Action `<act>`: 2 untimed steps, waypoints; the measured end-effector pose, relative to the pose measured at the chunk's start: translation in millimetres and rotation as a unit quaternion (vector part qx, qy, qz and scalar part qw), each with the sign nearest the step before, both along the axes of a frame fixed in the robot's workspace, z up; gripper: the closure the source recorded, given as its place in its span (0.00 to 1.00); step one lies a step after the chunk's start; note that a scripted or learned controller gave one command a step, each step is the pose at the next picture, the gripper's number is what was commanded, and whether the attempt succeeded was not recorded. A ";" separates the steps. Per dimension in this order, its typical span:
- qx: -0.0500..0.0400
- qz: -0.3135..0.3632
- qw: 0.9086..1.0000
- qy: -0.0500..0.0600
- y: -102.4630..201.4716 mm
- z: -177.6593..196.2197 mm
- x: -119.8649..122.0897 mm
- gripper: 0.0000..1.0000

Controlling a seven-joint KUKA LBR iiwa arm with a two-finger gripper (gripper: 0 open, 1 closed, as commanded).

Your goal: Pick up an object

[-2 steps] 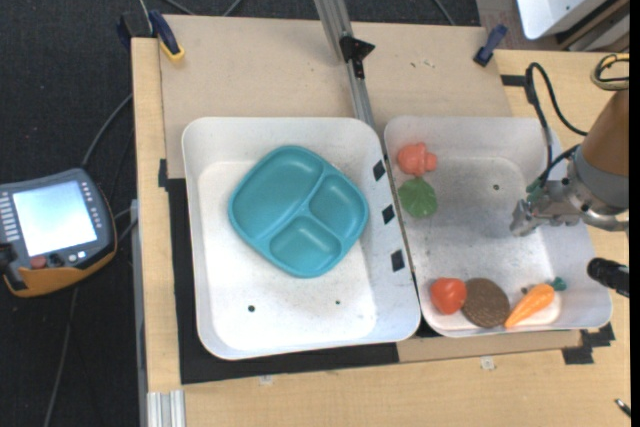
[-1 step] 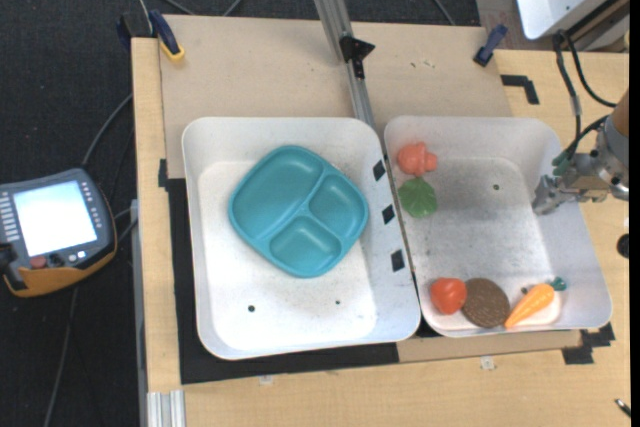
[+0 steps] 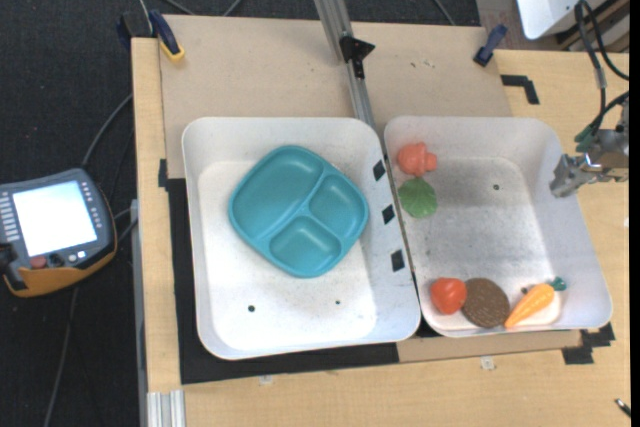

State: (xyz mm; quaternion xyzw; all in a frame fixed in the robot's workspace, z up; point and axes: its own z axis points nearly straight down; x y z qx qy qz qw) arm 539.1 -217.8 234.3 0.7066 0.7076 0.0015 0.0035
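Gripper (image 3: 572, 173): at right bin's (image 3: 520, 133) right rim, finger state cannot be told. Carrot (image 3: 531, 303), brown disc (image 3: 485, 302), tomato (image 3: 448, 294): near edge.

Two bins (image 3: 215, 335), one plate (image 3: 298, 210), five toy foods (image 3: 449, 295).

Small grey metal hand (image 3: 572, 175), black cables

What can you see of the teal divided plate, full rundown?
The teal divided plate looks like smooth moulded plastic, a rounded square with three compartments: one large at upper left, two smaller at right and bottom. It lies flat, right way up, turned at an angle, on the floor of the left white bin, toward its upper middle. Nothing is in it. Only the bin floor touches it.
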 end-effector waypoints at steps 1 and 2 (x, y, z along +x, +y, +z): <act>0.003 0.002 1.000 0.004 57.3 -10.2 1.3 1.00; 0.003 0.003 1.000 0.003 108.6 -3.5 10.1 1.00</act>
